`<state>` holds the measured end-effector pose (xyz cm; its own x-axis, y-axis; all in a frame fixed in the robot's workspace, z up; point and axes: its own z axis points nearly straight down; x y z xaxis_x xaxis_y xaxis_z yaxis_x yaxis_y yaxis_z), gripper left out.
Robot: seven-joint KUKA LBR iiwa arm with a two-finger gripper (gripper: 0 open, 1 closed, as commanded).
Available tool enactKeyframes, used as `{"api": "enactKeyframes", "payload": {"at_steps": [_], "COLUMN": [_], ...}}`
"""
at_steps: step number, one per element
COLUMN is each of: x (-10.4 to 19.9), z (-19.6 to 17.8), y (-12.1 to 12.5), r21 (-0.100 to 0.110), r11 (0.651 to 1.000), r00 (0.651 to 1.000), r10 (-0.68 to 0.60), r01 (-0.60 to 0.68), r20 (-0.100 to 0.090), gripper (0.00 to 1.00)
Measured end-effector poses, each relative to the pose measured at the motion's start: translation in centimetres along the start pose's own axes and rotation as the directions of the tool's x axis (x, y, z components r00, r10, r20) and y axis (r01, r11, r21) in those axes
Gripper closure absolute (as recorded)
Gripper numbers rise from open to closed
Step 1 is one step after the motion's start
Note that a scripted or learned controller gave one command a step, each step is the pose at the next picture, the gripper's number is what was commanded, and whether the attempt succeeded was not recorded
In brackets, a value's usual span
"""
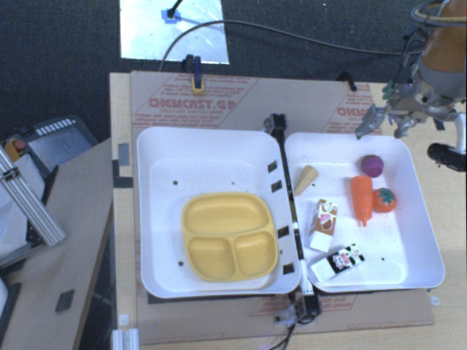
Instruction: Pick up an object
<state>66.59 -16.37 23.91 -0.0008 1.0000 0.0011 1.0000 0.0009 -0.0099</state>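
Dark carpet surrounds the bench with two white bins. Right bin [419, 217] holds a carrot [361, 199] touching a tomato [384, 200], a purple ball [372, 165] above them, a cone [306, 179], and two cartons [325, 218] [338, 262]. The gripper [384, 123] hangs over that bin's far rim, fingers spread, holding nothing. Left bin [157, 159] bears a yellow tray [228, 234].
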Motion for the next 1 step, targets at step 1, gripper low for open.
{"api": "enactKeyframes", "payload": {"at_steps": [1], "x": [0.08], "z": [-0.88], "y": [0.17], "r21": [-0.012], "r11": [1.0], "r00": [1.0], "r10": [-0.002], "r01": [0.002], "r20": [0.002], "gripper": [0.0]}}
